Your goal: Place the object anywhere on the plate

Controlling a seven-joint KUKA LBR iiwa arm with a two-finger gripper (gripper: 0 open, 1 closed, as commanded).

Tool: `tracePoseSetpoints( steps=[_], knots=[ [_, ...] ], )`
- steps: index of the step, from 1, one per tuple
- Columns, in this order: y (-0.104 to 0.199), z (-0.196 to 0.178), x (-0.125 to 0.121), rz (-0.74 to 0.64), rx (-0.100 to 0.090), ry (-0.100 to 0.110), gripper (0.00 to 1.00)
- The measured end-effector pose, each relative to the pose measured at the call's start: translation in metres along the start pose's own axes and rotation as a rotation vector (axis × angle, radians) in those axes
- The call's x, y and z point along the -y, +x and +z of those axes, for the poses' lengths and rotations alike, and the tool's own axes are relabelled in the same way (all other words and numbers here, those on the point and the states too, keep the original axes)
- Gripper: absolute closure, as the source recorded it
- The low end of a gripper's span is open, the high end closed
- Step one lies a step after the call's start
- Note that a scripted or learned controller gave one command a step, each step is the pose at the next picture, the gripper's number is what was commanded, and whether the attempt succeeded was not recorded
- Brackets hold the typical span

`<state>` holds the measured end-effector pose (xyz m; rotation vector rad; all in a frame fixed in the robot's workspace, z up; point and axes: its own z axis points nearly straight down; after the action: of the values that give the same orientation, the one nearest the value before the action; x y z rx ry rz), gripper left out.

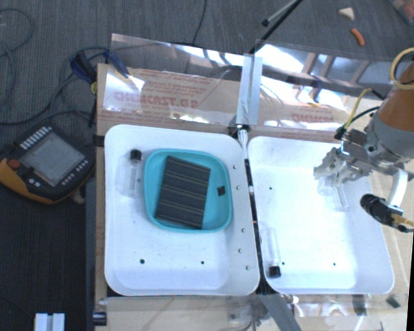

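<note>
A teal plate (pixel 149 192) sits in the left bin (pixel 169 273). A dark ribbed rectangular block (pixel 183 191) lies flat on the plate, near its middle. A small black square piece (pixel 221 191) rests on the plate's right side. My gripper (pixel 333 178) hangs over the upper right part of the right bin (pixel 328 265), far from the plate. It is open, with nothing between its pale fingers.
A clear vial with a black cap (pixel 134 163) lies in the left bin, just left of the plate. Another clear vial (pixel 269 257) lies by the right bin's front left corner. A teach pendant (pixel 45 163) sits on the floor at the left.
</note>
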<state>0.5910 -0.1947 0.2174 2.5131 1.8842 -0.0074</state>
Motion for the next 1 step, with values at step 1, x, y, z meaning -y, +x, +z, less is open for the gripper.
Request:
tracePoseSetpoints(
  steps=[1],
  knots=[
    [0.0001, -0.0002, -0.0001, 0.0, 0.0, -0.001, 0.0]
  ],
)
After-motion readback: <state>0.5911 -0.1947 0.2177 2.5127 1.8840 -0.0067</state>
